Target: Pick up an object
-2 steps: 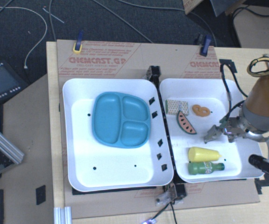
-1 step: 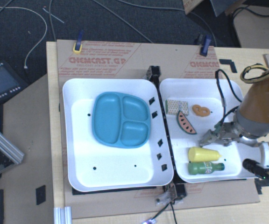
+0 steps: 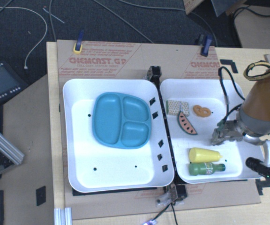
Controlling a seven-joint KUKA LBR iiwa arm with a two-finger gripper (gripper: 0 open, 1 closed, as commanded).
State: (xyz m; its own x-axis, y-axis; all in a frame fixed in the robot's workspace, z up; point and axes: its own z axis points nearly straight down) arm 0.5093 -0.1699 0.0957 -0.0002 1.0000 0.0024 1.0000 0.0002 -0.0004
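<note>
— Looking down at the bench, what sits in the left white plastic bin point(image 3: 74, 125)?

— A light blue plastic plate with three compartments point(image 3: 122, 120), lying flat toward the bin's far edge, a little nearer the right wall than the left.

— And the right white bin point(image 3: 228, 89)?

— Five small things. Near its far left corner lies a pale speckled rectangular sponge-like piece point(image 3: 177, 107). Just beside it, along the left wall, is a toy watermelon slice, red with a green rind point(image 3: 186, 123). Toward the middle of the far edge rests a small brown pretzel-shaped toy point(image 3: 202, 111). By the near edge a yellow plastic bottle point(image 3: 203, 154) lies on its side, and right against it, closer to the rim, a green plastic bottle point(image 3: 206, 168) lies the same way.

— Where is the arm?

— The grey arm with its orange band comes in over the right wall. The metal two-finger gripper point(image 3: 223, 134) hangs low at the right side of that bin, beyond the yellow bottle and apart from it.

— Fingers parted or closed?

— I cannot tell; they blur together. I see nothing between them.
</note>
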